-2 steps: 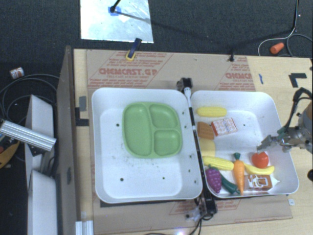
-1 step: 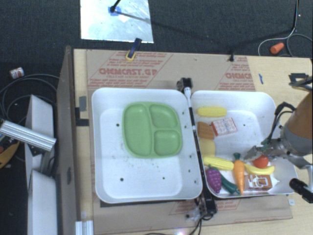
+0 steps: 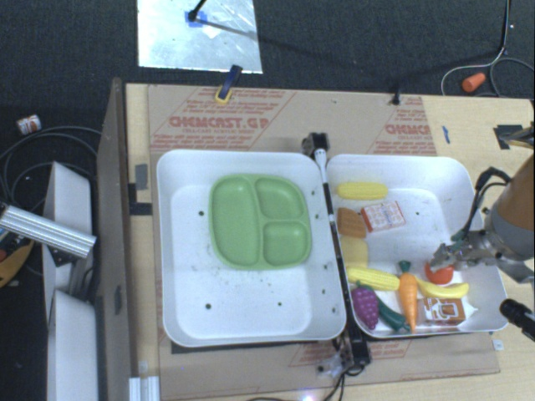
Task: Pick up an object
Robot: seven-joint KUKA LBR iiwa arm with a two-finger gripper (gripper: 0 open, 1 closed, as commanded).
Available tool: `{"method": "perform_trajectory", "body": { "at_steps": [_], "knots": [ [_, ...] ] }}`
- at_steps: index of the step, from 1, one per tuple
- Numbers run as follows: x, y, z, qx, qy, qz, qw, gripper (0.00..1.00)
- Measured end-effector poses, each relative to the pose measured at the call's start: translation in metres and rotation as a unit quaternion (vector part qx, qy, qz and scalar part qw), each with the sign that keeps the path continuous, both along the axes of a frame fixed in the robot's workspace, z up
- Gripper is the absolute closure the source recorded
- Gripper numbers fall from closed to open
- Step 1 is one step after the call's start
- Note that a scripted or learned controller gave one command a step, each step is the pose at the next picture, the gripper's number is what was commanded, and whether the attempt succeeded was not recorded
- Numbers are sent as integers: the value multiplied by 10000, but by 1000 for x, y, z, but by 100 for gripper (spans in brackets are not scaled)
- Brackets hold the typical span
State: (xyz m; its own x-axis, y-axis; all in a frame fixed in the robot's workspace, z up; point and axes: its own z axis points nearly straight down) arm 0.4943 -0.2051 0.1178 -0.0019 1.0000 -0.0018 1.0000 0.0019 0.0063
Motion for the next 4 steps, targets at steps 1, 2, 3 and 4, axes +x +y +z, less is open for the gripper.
{"method": "perform_trajectory", "body": {
  "at_steps": [1, 2, 3, 4],
  "knots": [
    [-7, 17, 31, 7, 17, 16, 10000, 100],
    [-7, 37, 51, 7, 14, 21, 10000, 100],
    [-7, 36, 50, 7, 21, 8, 10000, 0],
    [16, 12, -11, 4, 29, -3, 10000, 0]
  ]
}}
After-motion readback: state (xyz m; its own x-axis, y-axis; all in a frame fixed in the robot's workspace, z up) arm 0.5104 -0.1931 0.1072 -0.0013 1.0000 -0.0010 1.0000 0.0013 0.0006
